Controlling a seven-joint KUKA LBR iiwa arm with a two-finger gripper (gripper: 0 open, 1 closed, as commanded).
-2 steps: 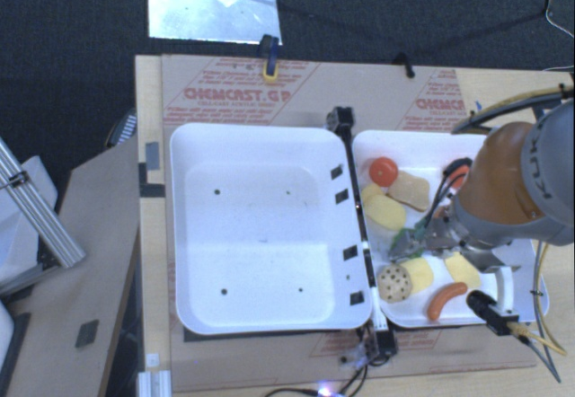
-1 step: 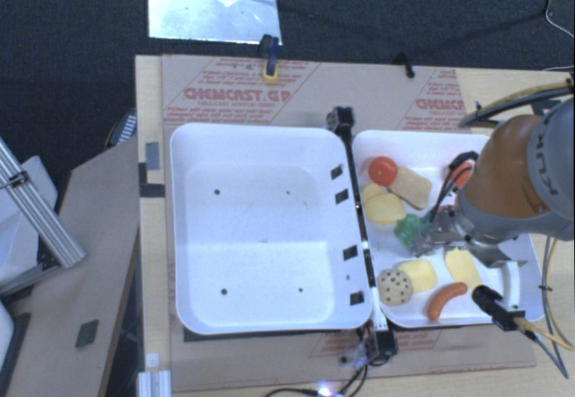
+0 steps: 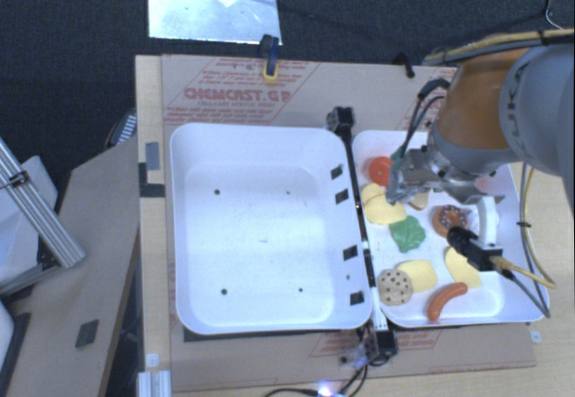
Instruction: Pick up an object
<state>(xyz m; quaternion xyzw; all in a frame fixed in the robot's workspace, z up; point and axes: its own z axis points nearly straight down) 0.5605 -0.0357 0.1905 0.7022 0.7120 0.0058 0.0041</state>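
Note:
The right bin (image 3: 382,142) holds several toy foods. A red tomato (image 3: 378,170) lies at its left, with a yellow piece (image 3: 384,211) below it and a green leafy piece (image 3: 409,233) further down. Nearby lie a brown donut (image 3: 446,219), a speckled cookie (image 3: 392,286), a yellow chunk (image 3: 419,274), an orange sausage (image 3: 445,300) and a yellow wedge (image 3: 461,268). My gripper (image 3: 402,189) hangs low over the bin's upper left, between the tomato and the yellow piece, close above them. The wrist hides what lies under it.
The left bin (image 3: 260,133) stands beside the right one, with a black-clipped divider (image 3: 352,198) between them. A white part (image 3: 488,217) and a black cable end (image 3: 472,249) hang from the arm over the right bin. Cardboard (image 3: 234,90) lies under both bins.

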